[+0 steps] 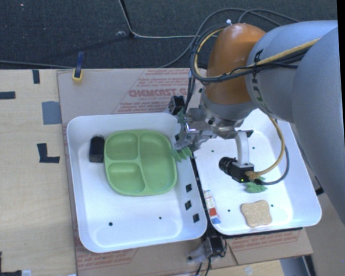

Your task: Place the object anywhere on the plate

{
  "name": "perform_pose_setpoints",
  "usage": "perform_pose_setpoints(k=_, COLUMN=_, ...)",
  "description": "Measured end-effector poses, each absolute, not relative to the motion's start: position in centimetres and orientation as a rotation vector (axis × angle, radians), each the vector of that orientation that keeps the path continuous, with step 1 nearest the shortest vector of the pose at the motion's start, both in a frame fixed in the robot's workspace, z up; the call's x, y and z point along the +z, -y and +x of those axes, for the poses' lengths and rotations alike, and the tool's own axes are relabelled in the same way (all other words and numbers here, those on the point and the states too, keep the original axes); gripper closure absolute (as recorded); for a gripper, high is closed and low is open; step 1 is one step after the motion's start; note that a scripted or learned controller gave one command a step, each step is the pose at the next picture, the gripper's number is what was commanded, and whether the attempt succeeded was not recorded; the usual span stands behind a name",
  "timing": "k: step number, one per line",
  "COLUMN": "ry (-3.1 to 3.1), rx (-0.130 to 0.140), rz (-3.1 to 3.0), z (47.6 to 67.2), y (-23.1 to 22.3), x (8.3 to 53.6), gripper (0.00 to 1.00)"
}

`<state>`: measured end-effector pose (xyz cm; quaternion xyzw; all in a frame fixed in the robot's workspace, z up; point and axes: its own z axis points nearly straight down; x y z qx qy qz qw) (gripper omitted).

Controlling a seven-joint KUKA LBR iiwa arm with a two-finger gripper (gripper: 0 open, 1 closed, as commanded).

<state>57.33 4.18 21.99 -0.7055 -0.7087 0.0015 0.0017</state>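
A green divided plate (140,163) lies in the left bin (131,230). My gripper (183,144) hangs over the wall between the two bins, just off the plate's right rim. A small jagged green object (181,154) sticks out from between its fingertips, and the gripper is shut on it. The object overlaps the plate's right edge, partly hidden by the fingers.
A black block (96,149) lies in the left bin against the plate's left rim. In the right bin (294,214), a slice of toast (257,213) sits near the front and a small green piece (256,187) lies just behind it. The arm covers the back of the right bin.
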Motion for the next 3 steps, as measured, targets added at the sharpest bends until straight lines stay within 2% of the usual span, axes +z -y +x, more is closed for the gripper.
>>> perform_pose_setpoints(k=1, ry=2.225, rx=0.004, rz=-2.213, z=54.8, y=-8.7, x=21.8, gripper=1.00)
perform_pose_setpoints(k=2, ry=2.228, rx=0.001, rz=-2.212, z=54.6, y=-13.5, x=22.8, gripper=1.00)
perform_pose_setpoints(k=3, ry=2.221, rx=0.006, rz=-2.220, z=53.6, y=-13.0, x=22.3, gripper=1.00)
